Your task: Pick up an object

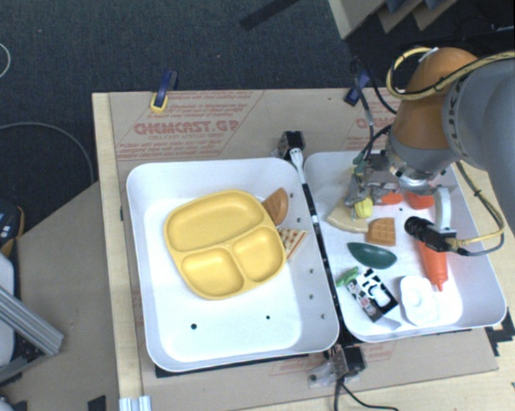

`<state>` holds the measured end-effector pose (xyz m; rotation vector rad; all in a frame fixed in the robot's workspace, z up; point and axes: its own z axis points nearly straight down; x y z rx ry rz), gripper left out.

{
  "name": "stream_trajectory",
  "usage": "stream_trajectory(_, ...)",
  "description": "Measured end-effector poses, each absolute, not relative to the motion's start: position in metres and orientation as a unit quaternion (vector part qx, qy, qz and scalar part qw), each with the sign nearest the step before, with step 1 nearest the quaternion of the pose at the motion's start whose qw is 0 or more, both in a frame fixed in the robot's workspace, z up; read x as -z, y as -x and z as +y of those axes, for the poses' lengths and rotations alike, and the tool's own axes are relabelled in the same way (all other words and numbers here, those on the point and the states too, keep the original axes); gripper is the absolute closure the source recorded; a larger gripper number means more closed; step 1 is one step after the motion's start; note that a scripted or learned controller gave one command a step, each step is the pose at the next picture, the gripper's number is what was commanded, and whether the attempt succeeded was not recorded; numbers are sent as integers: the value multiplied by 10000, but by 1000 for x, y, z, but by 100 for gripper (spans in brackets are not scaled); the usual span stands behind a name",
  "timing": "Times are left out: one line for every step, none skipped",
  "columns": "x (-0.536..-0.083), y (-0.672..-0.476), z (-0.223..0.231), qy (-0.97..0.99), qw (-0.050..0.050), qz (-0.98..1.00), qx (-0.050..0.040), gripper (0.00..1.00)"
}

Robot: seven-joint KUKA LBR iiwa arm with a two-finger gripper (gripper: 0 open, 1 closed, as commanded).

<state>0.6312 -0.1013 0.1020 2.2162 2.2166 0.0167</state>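
Note:
My gripper is low in the far left part of the right bin, with the grey and orange arm coming in from the right. Directly under its tip sits a small yellow piece, resting on a cream wedge. A brown toast-like piece lies just right of them, and a dark green leaf shape below. An orange carrot-like item lies further right. Whether the yellow piece is gripped is hidden by the gripper body.
The right bin also holds a red-orange piece, a white lump and a black, white and green item. The left bin holds a yellow divided tray, a brown piece and a waffle piece.

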Motion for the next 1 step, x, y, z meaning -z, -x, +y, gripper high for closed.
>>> stream_trajectory(-163, -631, -98, -7067, 8, 7075, -4, 100)
